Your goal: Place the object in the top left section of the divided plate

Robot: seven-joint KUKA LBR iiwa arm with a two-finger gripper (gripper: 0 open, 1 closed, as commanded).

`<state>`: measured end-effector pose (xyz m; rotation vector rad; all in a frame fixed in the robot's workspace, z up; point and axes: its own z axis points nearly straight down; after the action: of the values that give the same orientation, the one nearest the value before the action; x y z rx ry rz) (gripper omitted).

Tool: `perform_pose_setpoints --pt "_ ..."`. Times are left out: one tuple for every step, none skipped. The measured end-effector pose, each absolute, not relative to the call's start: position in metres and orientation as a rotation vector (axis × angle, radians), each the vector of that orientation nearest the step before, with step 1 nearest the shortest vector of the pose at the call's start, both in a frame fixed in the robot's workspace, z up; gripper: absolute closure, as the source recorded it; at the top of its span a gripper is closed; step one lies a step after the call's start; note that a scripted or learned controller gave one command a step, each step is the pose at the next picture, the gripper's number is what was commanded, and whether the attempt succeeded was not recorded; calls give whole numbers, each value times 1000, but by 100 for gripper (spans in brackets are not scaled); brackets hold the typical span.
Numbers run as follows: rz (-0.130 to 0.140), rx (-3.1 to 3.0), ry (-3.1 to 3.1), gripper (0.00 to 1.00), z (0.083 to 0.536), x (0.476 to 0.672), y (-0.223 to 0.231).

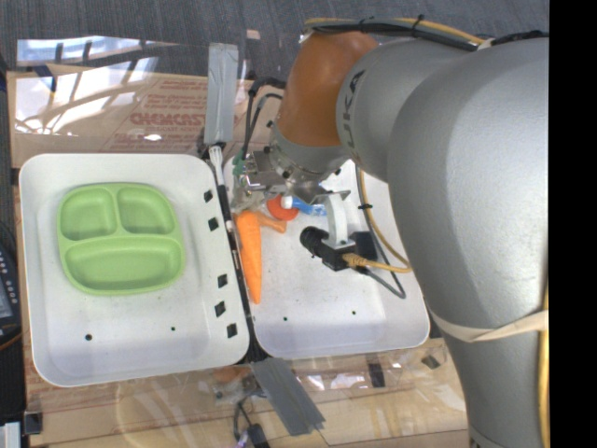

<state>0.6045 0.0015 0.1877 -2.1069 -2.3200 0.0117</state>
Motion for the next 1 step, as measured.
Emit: perform_pose_setpoints --pt "12 -2213 -2222 100 167 571 108"
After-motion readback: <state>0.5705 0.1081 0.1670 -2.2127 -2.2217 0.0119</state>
